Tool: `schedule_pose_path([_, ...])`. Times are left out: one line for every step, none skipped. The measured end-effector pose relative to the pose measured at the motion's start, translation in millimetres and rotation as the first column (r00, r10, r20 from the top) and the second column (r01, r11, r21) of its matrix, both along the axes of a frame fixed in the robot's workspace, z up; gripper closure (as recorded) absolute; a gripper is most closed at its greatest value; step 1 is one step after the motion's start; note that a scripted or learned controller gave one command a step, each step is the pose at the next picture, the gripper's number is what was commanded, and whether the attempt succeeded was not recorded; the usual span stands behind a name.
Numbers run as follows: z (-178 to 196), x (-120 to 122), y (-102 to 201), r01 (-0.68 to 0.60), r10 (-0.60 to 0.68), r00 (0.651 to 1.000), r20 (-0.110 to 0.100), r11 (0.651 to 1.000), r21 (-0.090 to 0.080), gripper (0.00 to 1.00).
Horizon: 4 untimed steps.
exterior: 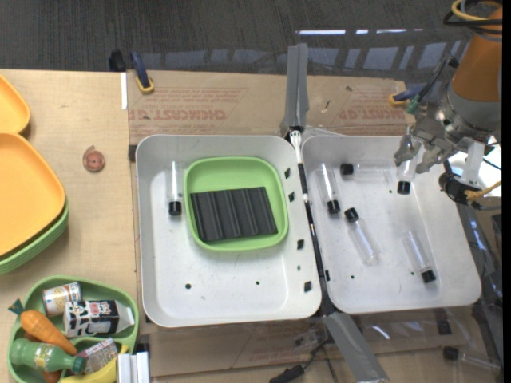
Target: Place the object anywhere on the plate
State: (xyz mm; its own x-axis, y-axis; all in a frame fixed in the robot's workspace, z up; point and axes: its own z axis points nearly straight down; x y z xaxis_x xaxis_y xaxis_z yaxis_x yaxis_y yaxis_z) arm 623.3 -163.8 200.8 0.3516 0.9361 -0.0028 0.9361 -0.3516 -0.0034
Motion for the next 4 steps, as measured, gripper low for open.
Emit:
schedule_pose_path([0,0,0,0.0,0.0,1.0,0.0,1.0,0.0,0.0])
schedule_pose_path([26,-23,84,0.045,-0.045,0.999,-0.001,0.999,0.001,0.0])
schedule_pose_path([8,-42,139,0.11,-0.11,0.994,-0.002,0.994,0.0,0.0])
schedule_pose_path([-11,-88,120,0.137,-0.137,0.991,-0.002,0.991,0.0,0.0])
